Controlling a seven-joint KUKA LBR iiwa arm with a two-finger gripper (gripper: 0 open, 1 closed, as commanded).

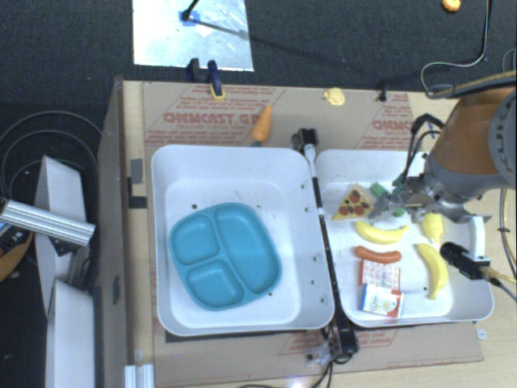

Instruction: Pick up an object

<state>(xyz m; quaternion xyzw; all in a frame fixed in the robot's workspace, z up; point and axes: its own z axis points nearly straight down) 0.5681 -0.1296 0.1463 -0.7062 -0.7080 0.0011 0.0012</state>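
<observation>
My claw (393,204) hovers with the banana (380,232) just below it and the pizza slice (353,204) beside it; its spread I cannot tell.

At the centre left of your frame, the left white bin (242,164) holds a blue compartment tray (224,254). Above the bins, an orange carrot-shaped toy (262,124) lies on the cardboard-covered desk (202,113). At the top of the frame a shiny silver sheet (192,24) sits on dark carpet (56,47). A small orange ball (451,3) rests at upper right.
</observation>
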